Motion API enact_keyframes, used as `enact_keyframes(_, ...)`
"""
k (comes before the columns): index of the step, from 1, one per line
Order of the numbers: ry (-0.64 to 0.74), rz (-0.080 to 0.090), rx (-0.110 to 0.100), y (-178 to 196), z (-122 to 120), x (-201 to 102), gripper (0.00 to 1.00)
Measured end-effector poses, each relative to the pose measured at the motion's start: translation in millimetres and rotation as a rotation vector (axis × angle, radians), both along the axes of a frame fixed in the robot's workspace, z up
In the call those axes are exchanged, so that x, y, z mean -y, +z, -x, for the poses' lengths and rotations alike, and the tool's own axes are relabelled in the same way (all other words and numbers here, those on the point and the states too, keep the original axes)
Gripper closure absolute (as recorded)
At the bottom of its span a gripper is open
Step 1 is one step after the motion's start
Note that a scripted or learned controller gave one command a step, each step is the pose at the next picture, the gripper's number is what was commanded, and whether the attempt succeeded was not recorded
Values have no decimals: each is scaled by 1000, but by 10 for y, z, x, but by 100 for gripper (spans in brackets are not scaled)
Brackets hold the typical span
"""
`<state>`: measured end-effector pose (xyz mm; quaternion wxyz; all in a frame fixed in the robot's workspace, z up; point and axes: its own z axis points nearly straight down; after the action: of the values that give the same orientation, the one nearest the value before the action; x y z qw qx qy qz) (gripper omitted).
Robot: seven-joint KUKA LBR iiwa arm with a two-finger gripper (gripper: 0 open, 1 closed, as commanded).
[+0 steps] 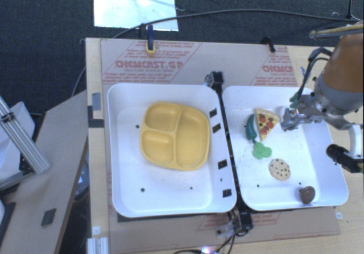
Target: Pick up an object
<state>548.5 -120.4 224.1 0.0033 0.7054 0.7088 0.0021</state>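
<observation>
Your nearest candidate is the small toy pizza slice, yellow crust with red topping and dark dots (265, 123). It lies flat on the floor of the right-hand white bin (324, 159), toward that bin's far edge and nearer its left wall than its right. Judge it light and stiff, probably moulded plastic, with a smooth skin that may slip under metal. It sits low, so you have little height to catch; close across the narrower width near the pointed end, or across the crust edge, and go right down to the bin floor.

A teal curved plastic piece (250, 128) lies just beside the slice on its left, close enough that a wide approach could nudge both. Nearer you, a green clover-shaped toy (261, 150), a round tan biscuit with dark chips (279, 169) and a brown rounded lump (307, 194) trail toward the bin's near right corner, each apart from the next. The lump stands tallest and may be the easier catch.

The tool (289, 119) hangs just right of the slice, close to the bin floor, with nothing visibly in it; you cannot tell from this angle how it is set.

The left bin (128, 190) carries a yellow divided plate with three compartments (174, 136), broad and shallow, awkward except at its rim.
</observation>
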Motion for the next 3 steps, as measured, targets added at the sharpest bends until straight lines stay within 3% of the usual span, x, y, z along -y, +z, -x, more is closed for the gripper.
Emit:
enact_keyframes(1,0,0,0,511,-95,63,100)
enact_keyframes(3,5,-3,-6,521,135,-1063,100)
